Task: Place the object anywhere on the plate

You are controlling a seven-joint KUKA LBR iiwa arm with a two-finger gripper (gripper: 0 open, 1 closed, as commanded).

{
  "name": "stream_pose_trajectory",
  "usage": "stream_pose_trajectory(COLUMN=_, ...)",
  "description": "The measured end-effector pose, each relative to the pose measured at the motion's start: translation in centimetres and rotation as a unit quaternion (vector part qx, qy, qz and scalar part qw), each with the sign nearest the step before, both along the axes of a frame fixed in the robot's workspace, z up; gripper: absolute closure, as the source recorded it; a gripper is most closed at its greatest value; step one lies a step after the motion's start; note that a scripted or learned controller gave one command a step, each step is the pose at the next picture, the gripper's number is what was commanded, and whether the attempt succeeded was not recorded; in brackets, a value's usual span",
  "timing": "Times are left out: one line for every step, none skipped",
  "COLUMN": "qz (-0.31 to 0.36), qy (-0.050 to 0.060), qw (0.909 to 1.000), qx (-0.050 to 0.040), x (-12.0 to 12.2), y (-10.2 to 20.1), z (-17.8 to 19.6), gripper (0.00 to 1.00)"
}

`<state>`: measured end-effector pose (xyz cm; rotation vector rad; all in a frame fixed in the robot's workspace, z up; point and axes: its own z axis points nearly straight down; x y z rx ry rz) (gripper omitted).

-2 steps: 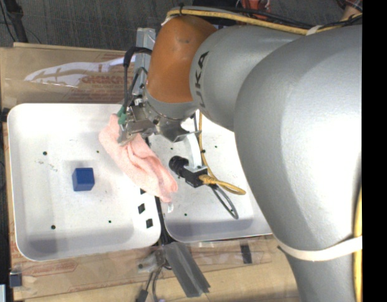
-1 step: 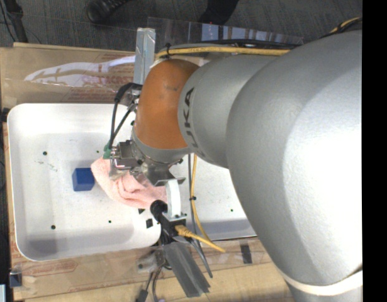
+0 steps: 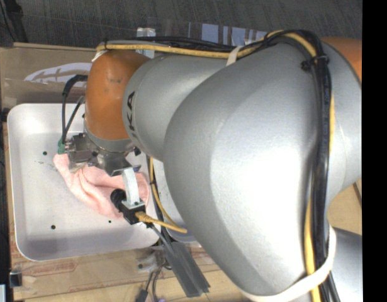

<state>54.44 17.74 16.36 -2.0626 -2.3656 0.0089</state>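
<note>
A pink, soft, crumpled object (image 3: 92,186) lies on the floor of the left white bin (image 3: 29,168), near its right side. My arm, with its orange band (image 3: 108,96) above the wrist, reaches down right over it. The gripper (image 3: 86,158) sits at the object's upper edge, mostly hidden under the wrist. A curved white edge (image 3: 157,207) showing under the arm to the right of the pink object may be the plate; most of it is hidden by the arm.
The big grey arm body (image 3: 256,156) covers the right bin and most of the view. A yellow cable (image 3: 158,222) and black connector hang by the pink object. The left bin's floor to the left and front is bare white with small dark holes.
</note>
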Motion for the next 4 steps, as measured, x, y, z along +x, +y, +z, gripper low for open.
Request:
stream_pose_trajectory(qz=0.044, qy=-0.001, qw=0.999, qx=0.001, x=-0.6, y=1.8, z=3.9, gripper=1.0)
stream_pose_trajectory(qz=0.121, qy=0.001, qw=0.9927, qx=0.0005, x=-6.9, y=1.0, z=1.2, gripper=1.0)
stream_pose_trajectory(qz=0.171, qy=-0.003, qw=0.9852, qx=0.0015, x=-1.7, y=-4.8, z=13.6, gripper=1.0)
stream_pose_trajectory(qz=0.172, qy=-0.012, qw=0.985, qx=0.0065, x=-2.2, y=0.2, z=-5.0, gripper=1.0)
